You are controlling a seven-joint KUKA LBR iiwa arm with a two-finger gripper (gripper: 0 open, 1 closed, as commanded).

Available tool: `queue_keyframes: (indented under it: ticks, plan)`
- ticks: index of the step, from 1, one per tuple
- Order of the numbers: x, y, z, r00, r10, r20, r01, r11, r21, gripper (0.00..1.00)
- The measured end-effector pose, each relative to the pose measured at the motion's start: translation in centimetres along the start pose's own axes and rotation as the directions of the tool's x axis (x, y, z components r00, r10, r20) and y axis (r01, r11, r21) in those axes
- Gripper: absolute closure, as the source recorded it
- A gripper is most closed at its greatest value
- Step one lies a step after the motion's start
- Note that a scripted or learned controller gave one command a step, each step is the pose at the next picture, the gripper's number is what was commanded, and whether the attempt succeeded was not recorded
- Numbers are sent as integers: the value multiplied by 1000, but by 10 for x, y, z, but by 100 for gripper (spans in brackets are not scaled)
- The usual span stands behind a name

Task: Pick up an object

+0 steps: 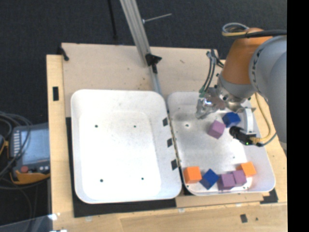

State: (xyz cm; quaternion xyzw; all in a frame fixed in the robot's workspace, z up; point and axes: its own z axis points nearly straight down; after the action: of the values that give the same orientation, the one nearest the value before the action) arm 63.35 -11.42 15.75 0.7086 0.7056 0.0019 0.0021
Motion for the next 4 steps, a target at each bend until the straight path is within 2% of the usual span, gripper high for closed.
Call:
queue_keyframes:
  ticks: [2, 4]
  plan:
    - [-2, 6, -117, 1000, -8, 1, 8, 1000, -1, 100]
    - [97, 21, -120, 1000, -10, 0, 10, 1000, 4, 100]
